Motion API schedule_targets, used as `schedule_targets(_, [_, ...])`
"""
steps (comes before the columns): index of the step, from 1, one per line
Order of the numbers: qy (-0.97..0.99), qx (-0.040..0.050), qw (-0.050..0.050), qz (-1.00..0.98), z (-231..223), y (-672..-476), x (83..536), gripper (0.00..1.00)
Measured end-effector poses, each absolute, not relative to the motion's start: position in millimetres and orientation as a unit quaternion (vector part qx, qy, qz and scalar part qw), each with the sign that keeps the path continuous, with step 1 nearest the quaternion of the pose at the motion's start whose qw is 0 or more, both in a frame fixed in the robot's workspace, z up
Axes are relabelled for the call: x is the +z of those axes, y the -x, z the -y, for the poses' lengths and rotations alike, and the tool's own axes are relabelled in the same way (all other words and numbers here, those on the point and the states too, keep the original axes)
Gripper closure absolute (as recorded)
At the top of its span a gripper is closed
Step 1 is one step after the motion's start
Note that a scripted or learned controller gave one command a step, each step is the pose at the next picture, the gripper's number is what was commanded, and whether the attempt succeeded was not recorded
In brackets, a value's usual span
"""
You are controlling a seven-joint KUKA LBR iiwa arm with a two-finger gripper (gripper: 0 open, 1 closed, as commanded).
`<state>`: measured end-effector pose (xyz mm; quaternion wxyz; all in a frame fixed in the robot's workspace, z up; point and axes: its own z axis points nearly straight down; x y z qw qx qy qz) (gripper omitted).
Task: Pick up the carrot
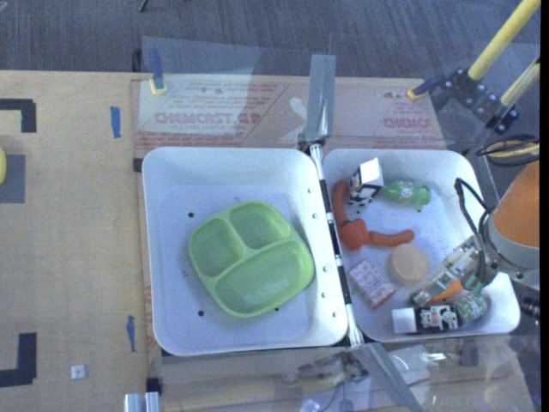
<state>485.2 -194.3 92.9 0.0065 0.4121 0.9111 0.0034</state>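
We've got the gripper (446,283) down low in the right bin (429,163), at its near right corner, and there's an orange thing pinched between its fingers, which we take for the carrot (448,291). It sits right at the fingertips, barely clear of the clutter, so we call this the grasp itself with the lift not yet made.

Here's the worry: the hold looks shallow and the carrot is small and tapered, so it could squirt out as the arm rises. It's also crowded down there. A black-and-white package (433,318) lies just beside the fingers, a green item (472,305) touches that package, and a round tan bun (409,264) is close on the other side. Any of them could be dragged or knocked along.

Further back in that bin we see an orange-red pepper-like piece (377,235), a sausage (340,201), a small cow-patterned carton (367,181), a green bottle-shaped toy (403,194) and a pink packet (371,283). That long orange piece is an easy one to mistake for a carrot, mind.

The left bin (171,174) holds a green divided plate (250,257), its compartments bare. Both bins sit on the worktop (69,230).
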Motion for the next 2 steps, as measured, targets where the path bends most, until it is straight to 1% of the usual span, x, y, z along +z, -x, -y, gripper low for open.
schedule_targets(1, [-0.540, 0.0045, 0.008, -0.842, 194, -485.3, 93, 0.00])
schedule_targets(2, [-0.539, 0.0072, 0.011, -0.842, 192, -488.2, 104, 1.00])
